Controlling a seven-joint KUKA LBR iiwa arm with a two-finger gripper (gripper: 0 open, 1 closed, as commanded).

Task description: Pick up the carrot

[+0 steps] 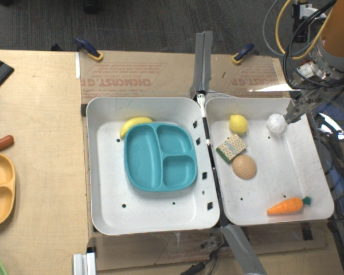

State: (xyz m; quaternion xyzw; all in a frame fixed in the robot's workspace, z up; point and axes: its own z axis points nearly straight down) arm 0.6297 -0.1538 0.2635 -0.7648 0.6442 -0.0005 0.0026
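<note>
Bright even overhead light, soft shadows, glare on cardboard (258, 85), slightly soft focus

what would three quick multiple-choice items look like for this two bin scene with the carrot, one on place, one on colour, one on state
1. Where does the carrot lie?
A. near corner of the right bin
B. on the teal tray
C. on the bench outside the bins

2. What colour is the divided tray in the left bin?
A. red
B. teal
C. black

3. How does the gripper stand to the carrot?
A. clamped around it
B. pressing on it
C. apart from it, at the right bin's far edge

Answers:
1 A: the carrot rests on the right bin's floor by its near right corner.
2 B: the three-compartment tray is teal.
3 C: the gripper hangs by the white ball, with bare bin floor between it and the carrot.
</note>
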